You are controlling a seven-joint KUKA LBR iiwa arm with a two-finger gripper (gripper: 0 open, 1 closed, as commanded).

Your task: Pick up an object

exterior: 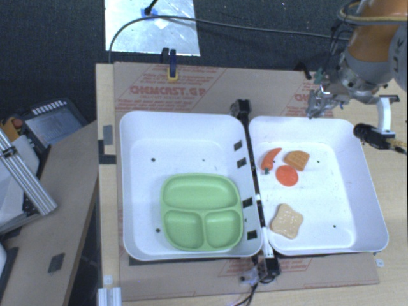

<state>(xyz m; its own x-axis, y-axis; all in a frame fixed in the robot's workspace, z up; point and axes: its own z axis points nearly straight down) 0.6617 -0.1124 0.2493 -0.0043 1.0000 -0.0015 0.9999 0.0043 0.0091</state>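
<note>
The right bin (357, 190) holds a red-orange chili-shaped piece (270, 159), an orange cracker-like piece (296, 159), a red round slice (287, 176) and a tan toast-shaped piece (286, 221). My gripper (317, 106) hangs above the far rim of the right bin, well behind all of these pieces. Nothing shows between its fingers. Whether they are open or shut is too small to tell.
The left bin (137, 171) carries a green three-compartment plate (201, 211) in its near half. A black divider strip (248, 171) runs between the two bins. The arm (373, 37) comes in from the upper right.
</note>
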